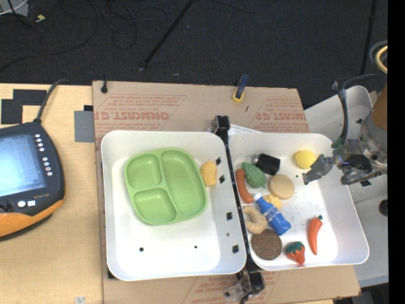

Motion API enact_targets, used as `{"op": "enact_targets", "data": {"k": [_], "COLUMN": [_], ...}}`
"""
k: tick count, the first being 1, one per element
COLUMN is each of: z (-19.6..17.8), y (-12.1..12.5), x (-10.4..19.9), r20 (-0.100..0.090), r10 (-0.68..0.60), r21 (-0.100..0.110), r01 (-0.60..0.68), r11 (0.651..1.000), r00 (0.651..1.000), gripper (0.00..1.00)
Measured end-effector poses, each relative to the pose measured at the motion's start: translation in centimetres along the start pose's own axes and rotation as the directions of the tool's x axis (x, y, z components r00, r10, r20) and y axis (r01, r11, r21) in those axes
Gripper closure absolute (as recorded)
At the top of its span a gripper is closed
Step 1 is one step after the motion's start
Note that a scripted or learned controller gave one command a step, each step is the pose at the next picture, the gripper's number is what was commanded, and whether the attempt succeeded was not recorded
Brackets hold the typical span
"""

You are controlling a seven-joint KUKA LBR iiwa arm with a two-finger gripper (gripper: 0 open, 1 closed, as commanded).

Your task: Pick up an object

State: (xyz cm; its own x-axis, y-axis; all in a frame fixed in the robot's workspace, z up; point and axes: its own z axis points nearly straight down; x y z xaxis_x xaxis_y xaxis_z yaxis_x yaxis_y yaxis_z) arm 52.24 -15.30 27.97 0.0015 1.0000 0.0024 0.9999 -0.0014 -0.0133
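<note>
Several toy foods crowd the right bin (354, 233); the lemon (305, 158) near its far right corner lies closest to the gripper (324, 168), which hangs over the right rim, whether the jaws are spread or clenched I cannot tell. It looks light, hard and slick, so I would pinch across its middle. A black block (268, 163) lies near. The left bin (120, 233) carries a green tray (166, 186) and corn (209, 173).
</note>
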Motion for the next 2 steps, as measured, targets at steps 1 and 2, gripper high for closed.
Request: {"op": "enact_targets", "data": {"k": [1, 2], "z": [-0.6, 3.8], "y": [0.2, 0.6], "x": [0.0, -0.1], "r20": [0.001, 0.001], "r10": [-0.002, -0.003], "r21": [-0.010, -0.007], "r01": [0.002, 0.003], "r11": [1.000, 1.000], "r00": [1.000, 1.000], "gripper": [0.00, 0.00]}}
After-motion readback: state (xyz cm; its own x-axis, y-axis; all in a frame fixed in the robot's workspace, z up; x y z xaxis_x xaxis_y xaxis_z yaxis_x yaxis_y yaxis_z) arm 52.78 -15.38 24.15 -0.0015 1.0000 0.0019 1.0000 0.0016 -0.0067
